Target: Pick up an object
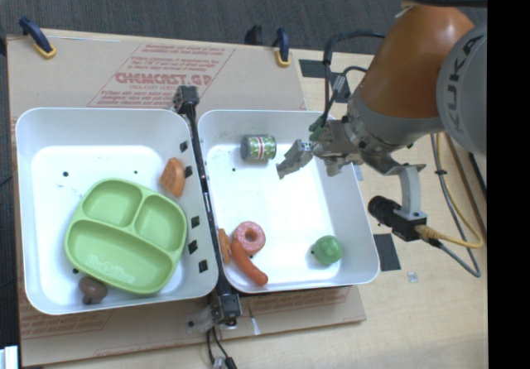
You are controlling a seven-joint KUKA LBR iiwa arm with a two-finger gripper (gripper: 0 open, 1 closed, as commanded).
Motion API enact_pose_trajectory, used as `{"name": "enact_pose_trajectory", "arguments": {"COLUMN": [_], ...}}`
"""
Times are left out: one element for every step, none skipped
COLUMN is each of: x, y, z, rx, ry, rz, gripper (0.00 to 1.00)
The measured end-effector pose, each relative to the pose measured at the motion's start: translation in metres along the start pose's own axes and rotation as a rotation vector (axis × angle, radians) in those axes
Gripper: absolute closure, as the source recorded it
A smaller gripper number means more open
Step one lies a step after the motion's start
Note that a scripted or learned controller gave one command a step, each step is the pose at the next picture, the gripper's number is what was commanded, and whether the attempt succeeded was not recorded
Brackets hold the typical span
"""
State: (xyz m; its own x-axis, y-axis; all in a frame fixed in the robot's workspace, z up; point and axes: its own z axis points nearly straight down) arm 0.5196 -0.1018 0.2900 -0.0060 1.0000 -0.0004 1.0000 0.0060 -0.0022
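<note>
My gripper (291,162) hangs over the right bin (286,280), near its back right part, with nothing seen between its fingers. A green can (259,147) lies on its side just left of the gripper. A pink doughnut (248,236) and an orange carrot-like piece (247,263) lie at the bin's front left. A green round thing (327,249) rests at the front right.
The left bin (33,194) holds a green divided plate (126,234), an orange lump (173,177) by the divider and a brown lump (92,289) at the front. Clamps (38,38) grip the cardboard at the back.
</note>
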Motion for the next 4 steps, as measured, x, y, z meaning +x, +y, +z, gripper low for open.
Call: {"name": "enact_pose_trajectory", "arguments": {"x": [-0.047, -0.081, -0.108, -0.11], "y": [-0.009, 0.002, 0.06, 0.123], "z": [0.098, 0.198, 0.165, 0.199], "rx": [0.003, 0.0, -0.002, 0.012], "ry": [0.0, 0.0, 0.0, 0.003], "rz": [0.0, -0.001, 0.001, -0.001], "gripper": [0.0, 0.0, 0.0, 0.0]}}
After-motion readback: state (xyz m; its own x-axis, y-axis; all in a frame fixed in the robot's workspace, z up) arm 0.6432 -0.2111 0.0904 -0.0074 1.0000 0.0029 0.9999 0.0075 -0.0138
